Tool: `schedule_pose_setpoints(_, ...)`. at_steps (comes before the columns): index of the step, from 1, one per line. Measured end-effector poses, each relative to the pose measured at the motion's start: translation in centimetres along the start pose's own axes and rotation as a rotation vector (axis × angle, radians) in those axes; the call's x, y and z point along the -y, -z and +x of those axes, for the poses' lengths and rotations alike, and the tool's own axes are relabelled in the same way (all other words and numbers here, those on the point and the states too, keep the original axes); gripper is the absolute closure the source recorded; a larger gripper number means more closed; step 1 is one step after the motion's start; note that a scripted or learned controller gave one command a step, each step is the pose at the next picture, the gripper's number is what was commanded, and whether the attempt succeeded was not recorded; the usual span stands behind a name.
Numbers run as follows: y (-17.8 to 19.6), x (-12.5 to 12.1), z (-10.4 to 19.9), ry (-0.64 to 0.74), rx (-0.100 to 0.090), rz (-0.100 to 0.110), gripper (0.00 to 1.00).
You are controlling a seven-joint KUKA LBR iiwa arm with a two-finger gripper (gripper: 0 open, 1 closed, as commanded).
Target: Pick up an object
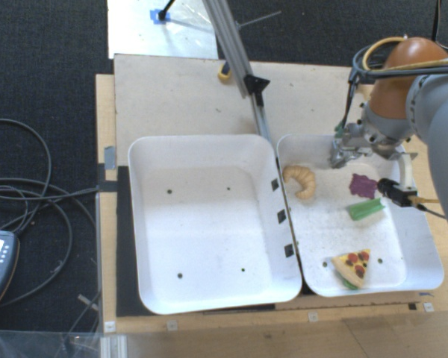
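Tool (343,153) state unclear, above right bin (425,263), near croissant (301,180), purple toy (363,186), pizza slice (352,265)

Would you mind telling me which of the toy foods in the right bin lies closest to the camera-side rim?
The pizza slice, triangular with red dots; the croissant, purple piece and green piece lie farther back.

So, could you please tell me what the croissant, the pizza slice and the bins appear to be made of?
The croissant looks like moulded plastic: an even tan with a faint sheen. The pizza slice also seems a plastic toy, with flat, saturated red and yellow colours. The bins, such as the left bin, look like thin, smooth white plastic with rounded, formed corners; the exact material is uncertain.
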State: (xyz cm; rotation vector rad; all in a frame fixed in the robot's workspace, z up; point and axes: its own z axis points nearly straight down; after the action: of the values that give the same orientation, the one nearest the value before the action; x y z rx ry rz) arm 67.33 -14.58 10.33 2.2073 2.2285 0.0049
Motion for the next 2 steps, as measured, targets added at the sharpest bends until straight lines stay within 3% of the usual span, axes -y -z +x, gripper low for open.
schedule_pose_setpoints(2, 9.2, -1.1, -0.2, -0.004, 0.0, -0.002, 1.0)
